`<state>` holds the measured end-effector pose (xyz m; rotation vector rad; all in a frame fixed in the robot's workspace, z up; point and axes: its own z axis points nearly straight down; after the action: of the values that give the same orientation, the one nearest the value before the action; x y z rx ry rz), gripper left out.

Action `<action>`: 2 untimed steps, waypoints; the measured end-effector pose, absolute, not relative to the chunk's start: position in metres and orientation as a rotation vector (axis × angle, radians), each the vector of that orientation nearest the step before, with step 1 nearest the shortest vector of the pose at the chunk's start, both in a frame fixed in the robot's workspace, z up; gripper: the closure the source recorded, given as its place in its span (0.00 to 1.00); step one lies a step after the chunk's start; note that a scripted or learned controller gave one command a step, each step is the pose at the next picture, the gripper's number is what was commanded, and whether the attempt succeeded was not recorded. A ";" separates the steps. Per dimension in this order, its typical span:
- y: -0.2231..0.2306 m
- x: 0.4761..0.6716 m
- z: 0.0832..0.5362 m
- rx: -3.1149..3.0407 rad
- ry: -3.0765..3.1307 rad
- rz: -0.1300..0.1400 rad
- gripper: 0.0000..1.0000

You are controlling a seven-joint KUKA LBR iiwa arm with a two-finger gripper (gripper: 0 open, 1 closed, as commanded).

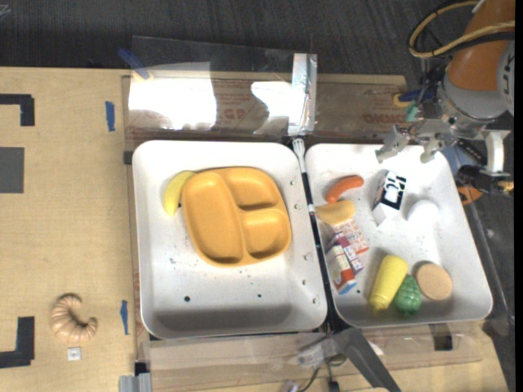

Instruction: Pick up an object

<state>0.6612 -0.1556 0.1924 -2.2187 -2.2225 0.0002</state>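
The right bin [470, 243] holds the pickable clutter: an orange sausage [344, 187], a yellow wedge [336, 212], a printed packet [344, 253], a black-and-white carton [392, 192], a yellow-and-green corn cob [393, 284] and a tan disc [434, 282]. The gripper [413, 144] hovers at that bin's far rim (fingers spread, gripping nothing). An orange sectioned plate [236, 215] lies in the left bin [155, 243].

Lying on the tan desk [65, 219] left of the bins: a croissant-shaped toy [73, 318]; blue tape strips [109, 114] and black corner marks [23, 109] nearby.
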 end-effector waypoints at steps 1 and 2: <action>-0.148 0.626 0.104 -2.226 -2.225 -0.005 0.00; -0.148 0.627 0.114 -2.227 -2.225 -0.006 1.00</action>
<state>0.6268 -0.1479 0.1136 -2.2270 -2.2253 -0.0063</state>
